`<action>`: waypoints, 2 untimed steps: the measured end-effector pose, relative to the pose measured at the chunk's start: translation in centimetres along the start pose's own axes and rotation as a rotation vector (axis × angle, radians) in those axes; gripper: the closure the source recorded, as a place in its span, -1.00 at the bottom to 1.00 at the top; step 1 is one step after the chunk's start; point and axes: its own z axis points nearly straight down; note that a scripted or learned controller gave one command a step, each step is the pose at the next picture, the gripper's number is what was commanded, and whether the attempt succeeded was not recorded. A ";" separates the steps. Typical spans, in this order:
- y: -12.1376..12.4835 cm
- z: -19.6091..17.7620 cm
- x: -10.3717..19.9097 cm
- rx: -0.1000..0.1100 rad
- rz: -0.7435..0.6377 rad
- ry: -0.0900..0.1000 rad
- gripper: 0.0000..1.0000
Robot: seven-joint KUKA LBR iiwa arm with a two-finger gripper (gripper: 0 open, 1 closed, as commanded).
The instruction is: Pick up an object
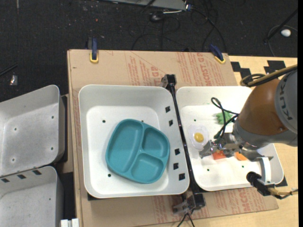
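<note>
My gripper [212, 150] is low in the right bin [208, 181], reaching in from the right under the orange wrist band. Its metal fingertips sit beside a small red-orange object [218, 156] on the bin floor. Just left and above lies a fried-egg toy [198, 136], white with a yellow yolk. A green item [224, 117] rests toward the bin's back, partly behind the arm. Another small orange piece [241, 158] peeks out under the wrist.
The left bin [94, 103] holds a teal divided plate [138, 150]. A black divider [177, 126] runs between the two bins. White trays [28, 126] lie off the bench at the left. A black cable loops over the right bin's back.
</note>
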 end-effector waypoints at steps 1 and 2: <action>0.3 1.8 -0.5 -0.019 0.004 -0.011 -1.00; 0.6 0.5 -0.5 -0.028 0.006 -0.014 1.00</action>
